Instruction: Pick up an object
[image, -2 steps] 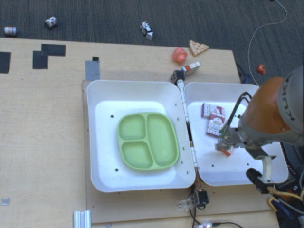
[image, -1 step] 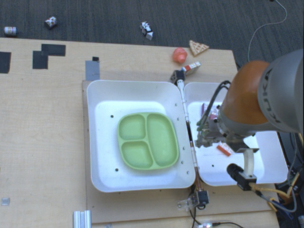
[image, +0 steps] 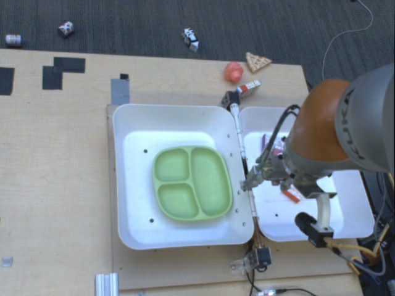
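Note:
A light green divided plate [image: 192,182] lies flat in the left white bin [image: 133,184]. My gripper [image: 252,180] hangs low at the left side of the right bin [image: 352,221], close to the rim between the two bins. The grey arm with its orange band [image: 321,128] covers much of that bin. A small red and white object [image: 291,195] lies on the right bin's floor just beside the wrist, partly hidden by it. A thin purple piece [image: 264,142] shows near the bin's back left.
Behind the bins on the bench lie a red ball [image: 233,71], a toy pizza slice [image: 258,61] and a small red and white tube [image: 249,87]. Black tape patches [image: 62,69] mark the bench at left. Cables [image: 345,251] trail at the front right.

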Controlling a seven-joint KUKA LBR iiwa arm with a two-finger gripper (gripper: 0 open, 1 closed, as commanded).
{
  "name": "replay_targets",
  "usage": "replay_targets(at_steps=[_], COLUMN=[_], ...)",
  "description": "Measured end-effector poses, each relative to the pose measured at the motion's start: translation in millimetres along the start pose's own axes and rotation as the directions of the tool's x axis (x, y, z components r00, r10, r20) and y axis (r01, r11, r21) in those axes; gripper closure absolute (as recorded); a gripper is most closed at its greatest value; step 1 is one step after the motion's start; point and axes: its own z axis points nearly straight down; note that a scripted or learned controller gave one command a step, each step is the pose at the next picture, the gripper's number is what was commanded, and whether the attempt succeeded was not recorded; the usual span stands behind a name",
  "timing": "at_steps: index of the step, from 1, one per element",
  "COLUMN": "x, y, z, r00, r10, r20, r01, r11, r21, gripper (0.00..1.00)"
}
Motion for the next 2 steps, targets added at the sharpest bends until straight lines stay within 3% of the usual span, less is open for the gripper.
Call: replay_targets(at_steps=[2], x=[0.0], y=[0.0], z=[0.0], r00=[1.000], r10=[0.000], r20=[0.000], r01=[0.000], r11=[1.000], r21=[0.000], gripper=[0.00])
